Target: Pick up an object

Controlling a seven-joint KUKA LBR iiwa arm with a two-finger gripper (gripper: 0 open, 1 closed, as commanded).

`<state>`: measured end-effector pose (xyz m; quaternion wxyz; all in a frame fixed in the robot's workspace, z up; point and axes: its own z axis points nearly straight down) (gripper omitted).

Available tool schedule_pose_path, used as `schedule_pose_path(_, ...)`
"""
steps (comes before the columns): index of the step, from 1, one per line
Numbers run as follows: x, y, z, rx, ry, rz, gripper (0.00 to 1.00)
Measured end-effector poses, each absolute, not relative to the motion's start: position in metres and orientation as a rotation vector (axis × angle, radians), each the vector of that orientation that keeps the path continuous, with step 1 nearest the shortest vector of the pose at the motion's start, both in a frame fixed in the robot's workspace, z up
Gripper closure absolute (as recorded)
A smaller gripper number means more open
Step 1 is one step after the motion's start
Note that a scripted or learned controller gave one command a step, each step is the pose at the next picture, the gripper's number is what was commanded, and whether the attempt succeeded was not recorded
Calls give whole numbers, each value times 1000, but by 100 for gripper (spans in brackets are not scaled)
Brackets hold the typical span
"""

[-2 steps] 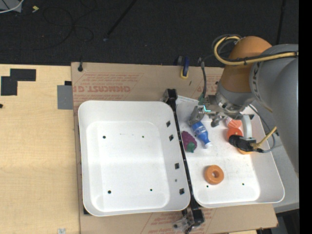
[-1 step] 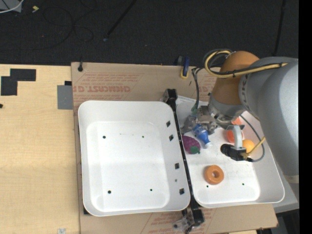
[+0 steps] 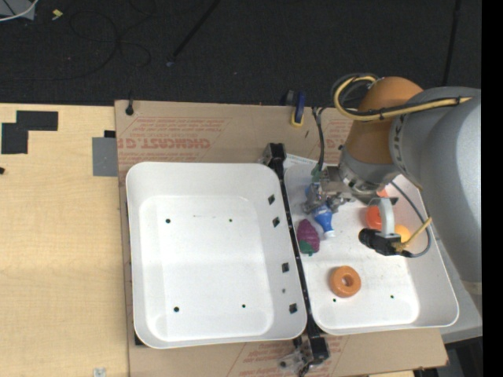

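Observation:
My gripper (image 3: 324, 197) is low in the right bin (image 3: 416, 309), near its back left corner. A small blue object (image 3: 323, 220) lies directly under it, touching or nearly touching the gripper's tip. Just in front and to the left, a purple object (image 3: 308, 236) rests against the bin's left wall. An orange ring (image 3: 344, 281) lies flat further toward the front. An orange and white object (image 3: 385, 214) and a small yellow one (image 3: 403, 232) sit to the right of the gripper, partly hidden by the wrist.
The left bin (image 3: 149, 210) stands beside the right one, with a black divider strip (image 3: 284, 234) between them. The grey arm (image 3: 440, 155) covers the right bin's back right part. Bare bin floor shows at the front right.

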<state>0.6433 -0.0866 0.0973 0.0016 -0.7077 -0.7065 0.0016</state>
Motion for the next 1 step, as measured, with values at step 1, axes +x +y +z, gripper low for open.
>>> schedule_pose_path(1, 641, -12, 194, -2215, -2232, -12, 100)
